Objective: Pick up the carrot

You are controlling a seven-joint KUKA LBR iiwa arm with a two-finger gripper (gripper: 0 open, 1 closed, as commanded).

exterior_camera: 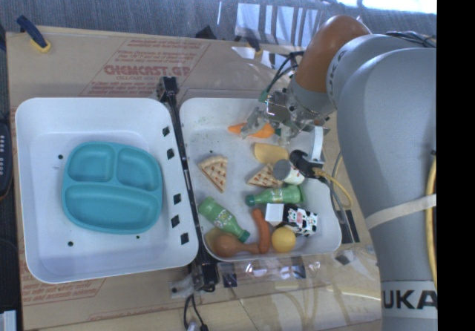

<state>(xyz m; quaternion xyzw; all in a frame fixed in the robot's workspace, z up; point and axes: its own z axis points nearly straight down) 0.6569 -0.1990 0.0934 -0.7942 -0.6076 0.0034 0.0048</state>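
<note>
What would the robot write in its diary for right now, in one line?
task: pick up carrot | gripper: over right bin, at carrot | carrot: lying in bin, not lifted | teal plate: left bin

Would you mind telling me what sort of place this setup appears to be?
Probably a robotics lab bench for grasping trials: a grey robot arm reaches over two white bins, one holding a teal divided plate, the other toy food such as a carrot.
</note>
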